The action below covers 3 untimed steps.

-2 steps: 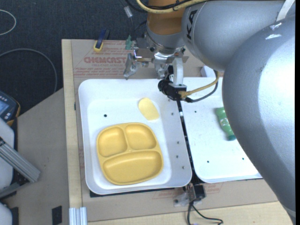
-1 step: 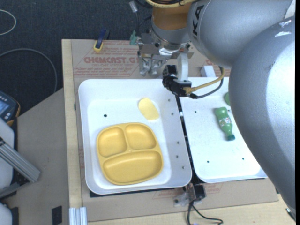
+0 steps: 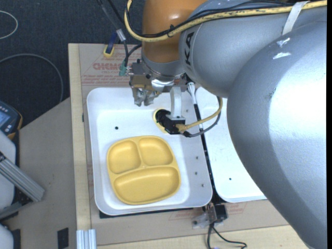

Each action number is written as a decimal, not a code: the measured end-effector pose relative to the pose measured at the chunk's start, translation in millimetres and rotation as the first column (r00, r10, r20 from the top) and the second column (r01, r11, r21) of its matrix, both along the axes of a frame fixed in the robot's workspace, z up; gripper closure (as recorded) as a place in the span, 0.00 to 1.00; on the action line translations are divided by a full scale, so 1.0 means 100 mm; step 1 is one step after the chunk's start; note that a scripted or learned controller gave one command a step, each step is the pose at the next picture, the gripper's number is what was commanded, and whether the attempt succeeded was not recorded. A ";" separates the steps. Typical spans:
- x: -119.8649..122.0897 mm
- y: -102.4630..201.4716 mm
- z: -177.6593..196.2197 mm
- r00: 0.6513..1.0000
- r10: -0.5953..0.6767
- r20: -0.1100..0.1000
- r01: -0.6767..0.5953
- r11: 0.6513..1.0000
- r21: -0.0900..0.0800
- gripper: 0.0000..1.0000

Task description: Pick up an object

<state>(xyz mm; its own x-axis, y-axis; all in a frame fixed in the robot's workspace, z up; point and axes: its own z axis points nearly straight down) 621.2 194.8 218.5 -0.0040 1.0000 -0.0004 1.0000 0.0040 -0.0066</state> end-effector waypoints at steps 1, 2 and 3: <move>-1.43 0.33 -0.15 1.000 0.004 -0.008 -0.004 1.000 0.000 1.00; -1.24 0.16 1.85 1.000 -0.003 0.024 0.003 1.000 0.008 1.00; -1.43 0.28 1.82 1.000 -0.002 0.006 0.002 1.000 0.001 1.00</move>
